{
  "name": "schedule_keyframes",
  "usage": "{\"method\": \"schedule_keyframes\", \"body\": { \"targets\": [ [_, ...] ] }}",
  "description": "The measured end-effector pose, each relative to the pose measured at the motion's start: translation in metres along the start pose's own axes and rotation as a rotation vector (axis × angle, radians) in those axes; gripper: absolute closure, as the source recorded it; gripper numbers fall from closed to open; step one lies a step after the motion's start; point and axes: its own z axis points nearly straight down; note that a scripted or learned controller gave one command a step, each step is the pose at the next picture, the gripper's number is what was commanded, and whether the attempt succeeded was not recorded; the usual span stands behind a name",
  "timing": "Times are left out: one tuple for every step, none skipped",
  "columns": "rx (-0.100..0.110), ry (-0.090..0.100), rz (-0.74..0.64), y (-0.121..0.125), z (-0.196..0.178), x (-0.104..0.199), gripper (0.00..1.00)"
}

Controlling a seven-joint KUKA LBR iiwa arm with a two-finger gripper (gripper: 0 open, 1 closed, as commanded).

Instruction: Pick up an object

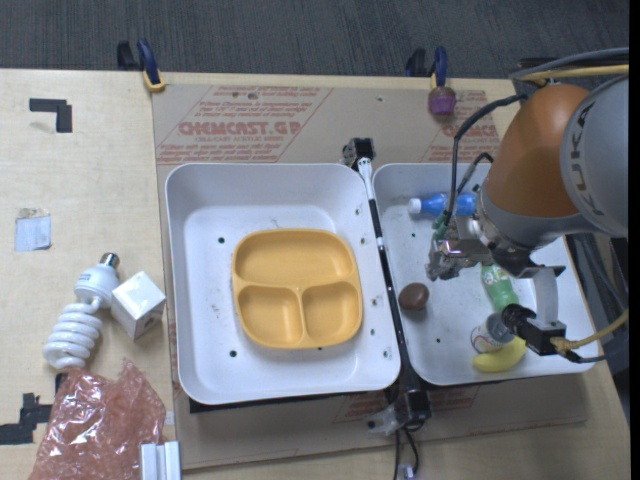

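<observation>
Hovering low in the right bin (560, 358), the hand (447, 258) sits just above and right of the brown round object (413, 296), its opening impossible to judge; centre over that object, clear of the green bottle (497, 288), before closing

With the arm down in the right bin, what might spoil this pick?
The gripper sits among crowded items: a blue-and-white bottle, a green bottle and a yellow banana-shaped toy. It may nudge neighbours or close on two. The round brown object may roll away if touched.
</observation>
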Motion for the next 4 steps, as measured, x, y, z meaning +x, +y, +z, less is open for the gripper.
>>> {"method": "schedule_keyframes", "body": {
  "targets": [
    [0.001, 0.0, 0.002, -0.042, 0.021, -0.078, 1.0],
    [0.001, 0.0, 0.002, -0.042, 0.021, -0.078, 0.0],
    [0.002, 0.001, 0.001, -0.021, 0.1, -0.059, 0.0],
    [0.0, 0.0, 0.002, -0.02, 0.09, -0.059, 1.0]
  ]
}}
